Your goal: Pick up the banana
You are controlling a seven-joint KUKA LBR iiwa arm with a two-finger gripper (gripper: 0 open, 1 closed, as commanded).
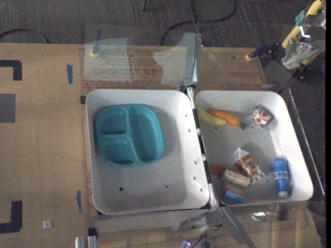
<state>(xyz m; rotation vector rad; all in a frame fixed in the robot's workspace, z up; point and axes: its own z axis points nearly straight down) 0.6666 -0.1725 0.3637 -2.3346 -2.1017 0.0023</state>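
Observation:
The banana (pixel 206 115) is small and yellow and lies in the right bin (pixel 295 138), near its back left corner. An orange carrot (pixel 225 117) rests against the banana's right side and touches it. Both lie close to the wall between the two bins.
The right bin also holds a red and white can (pixel 260 116), a small carton (pixel 249 164), a blue bottle (pixel 280 175) and snack packs (pixel 236 179) along the front. A teal divided plate (pixel 129 134) sits in the left bin (pixel 155 190). Yellow clamps (pixel 302 27) stand beyond the back right corner.

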